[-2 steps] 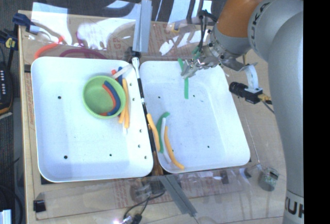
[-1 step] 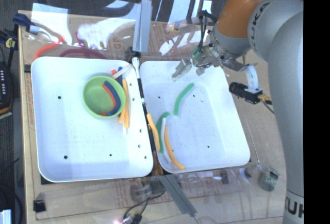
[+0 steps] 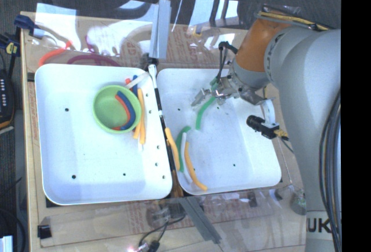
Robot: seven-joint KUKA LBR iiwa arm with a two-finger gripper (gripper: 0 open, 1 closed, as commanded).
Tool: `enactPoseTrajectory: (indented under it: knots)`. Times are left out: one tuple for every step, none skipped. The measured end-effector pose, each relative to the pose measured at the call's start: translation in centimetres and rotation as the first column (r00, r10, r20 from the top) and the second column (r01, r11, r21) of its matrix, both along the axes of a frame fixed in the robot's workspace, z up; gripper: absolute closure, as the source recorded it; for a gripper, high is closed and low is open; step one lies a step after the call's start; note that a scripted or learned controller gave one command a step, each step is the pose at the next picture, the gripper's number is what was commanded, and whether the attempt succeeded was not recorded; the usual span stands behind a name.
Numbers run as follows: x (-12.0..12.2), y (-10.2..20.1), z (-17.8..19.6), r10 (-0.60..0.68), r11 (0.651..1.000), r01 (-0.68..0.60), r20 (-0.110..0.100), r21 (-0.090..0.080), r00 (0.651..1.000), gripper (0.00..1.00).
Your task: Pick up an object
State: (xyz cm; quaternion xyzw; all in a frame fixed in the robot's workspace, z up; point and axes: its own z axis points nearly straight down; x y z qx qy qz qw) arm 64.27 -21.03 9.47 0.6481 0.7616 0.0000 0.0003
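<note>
**Q:** Two shallow white bins sit side by side on the bench. What lies in each, from left to right?

**A:** The left white bin (image 3: 69, 152) holds a round lime-green plastic bowl (image 3: 111, 109) with curved red and blue strips inside it. Thin orange sticks (image 3: 139, 120) lean at the bowl's right edge, close to the divide between the bins. The right white bin (image 3: 243, 164) has a pale green strip (image 3: 183, 143) beside a curved orange strip (image 3: 192, 172) near its left wall. Further right and higher up, a bent green flexible strip (image 3: 204, 109) hangs at a slant.

**Q:** Where is the two-finger gripper?

**A:** The gripper (image 3: 215, 93) is over the upper middle of the right bin, below the arm's orange band. The upper end of the bent green strip sits between its fingers, so the claw looks clenched on that strip, while the lower end trails down towards the bin floor.

**Q:** How should the lift be done well?

**A:** My judgement: the grasp is near one end, so the strip may swing or slip. Rising straight and slowly, without jerks, should keep it pinched until its lower end is well above the floor.
</note>
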Motion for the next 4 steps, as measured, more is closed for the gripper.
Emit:
enactPoseTrajectory:
  knots:
    - [0.1,0.1,1.0,0.004,1.0,-0.004,0.0,0.001,1.0,1.0]
    - [0.1,0.1,1.1,0.004,1.0,-0.004,0.0,0.001,1.0,0.0]
    - [-3.0,1.3,-0.3,-0.021,1.0,0.021,-0.004,0.0,1.0,0.0]
    - [-3.0,1.3,0.7,-0.016,1.0,0.016,-0.006,-0.001,1.0,1.0]
